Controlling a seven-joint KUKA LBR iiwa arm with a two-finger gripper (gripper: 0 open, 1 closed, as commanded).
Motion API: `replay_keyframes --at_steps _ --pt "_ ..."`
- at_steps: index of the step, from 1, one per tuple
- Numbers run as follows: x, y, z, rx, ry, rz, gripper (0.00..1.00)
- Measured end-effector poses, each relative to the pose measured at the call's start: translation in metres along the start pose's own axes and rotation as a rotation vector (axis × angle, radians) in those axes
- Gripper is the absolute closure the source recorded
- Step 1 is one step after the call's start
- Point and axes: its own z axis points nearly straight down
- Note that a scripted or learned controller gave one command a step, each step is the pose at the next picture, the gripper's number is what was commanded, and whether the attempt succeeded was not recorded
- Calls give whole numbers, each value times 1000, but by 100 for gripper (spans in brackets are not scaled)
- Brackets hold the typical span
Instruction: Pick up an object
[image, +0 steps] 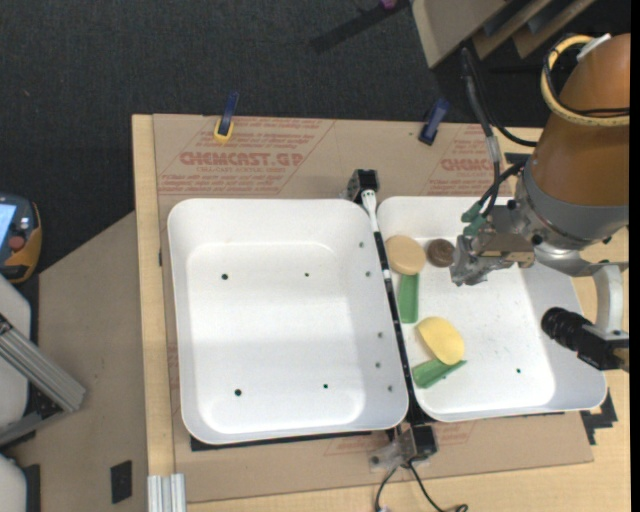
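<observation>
My gripper (466, 271) hangs low in the right bin (520, 395), near its upper middle. Just left of it lies a small brown round object (439, 251), and farther left a tan round piece (405, 254) by the bin's left wall. A green stick (408, 297) lies below the tan piece. A yellow lump (441, 339) rests lower down, with a green piece (436, 372) under it. Nothing shows between the fingertips.
The left bin (200, 330) sits beside the right one, with a black divider strip (385, 285) between them. The arm's grey and orange body (585, 150) covers the right bin's upper right. A black fitting (575, 335) sticks over the bin's right edge.
</observation>
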Motion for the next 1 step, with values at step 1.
replay_keyframes --at_steps 1 --pt "31 30 -122 -13 0 5 100"
